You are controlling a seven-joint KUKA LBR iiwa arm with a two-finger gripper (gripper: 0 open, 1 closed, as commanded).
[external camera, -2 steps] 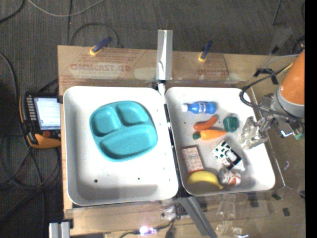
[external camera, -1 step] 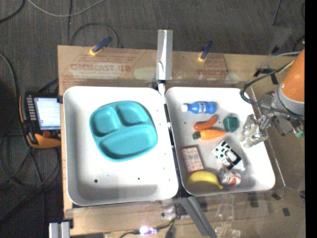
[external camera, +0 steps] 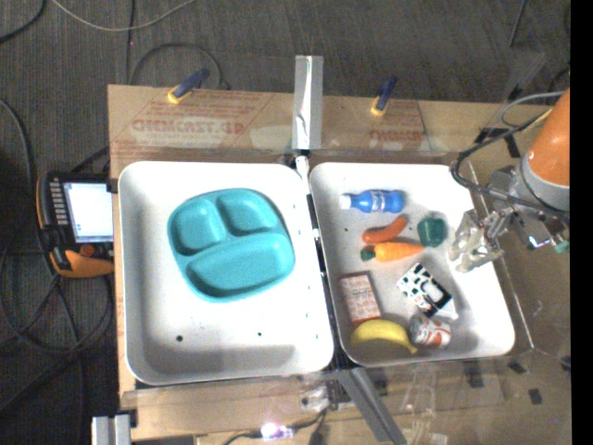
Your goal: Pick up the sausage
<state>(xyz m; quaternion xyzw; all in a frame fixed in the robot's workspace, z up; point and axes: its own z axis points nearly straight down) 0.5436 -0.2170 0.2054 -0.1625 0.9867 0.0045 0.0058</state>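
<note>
Approach step: the claw [external camera: 473, 246], fingers apparently spread and holding nothing, hovers over the right bin [external camera: 505, 315]. The sausage [external camera: 384, 229] lies left of it; next it must shift there and descend.

two white bins: left bin [external camera: 139, 341] and right bin [external camera: 491, 332]. one teal divided plate [external camera: 232, 244]. then one each of blue bottle [external camera: 373, 201], sausage [external camera: 385, 229], carrot [external camera: 397, 250], teal cup [external camera: 432, 230], banana [external camera: 382, 334], can [external camera: 431, 333], brown packet [external camera: 358, 297], black-and-white box [external camera: 423, 287]. one gripper [external camera: 471, 248].
</note>
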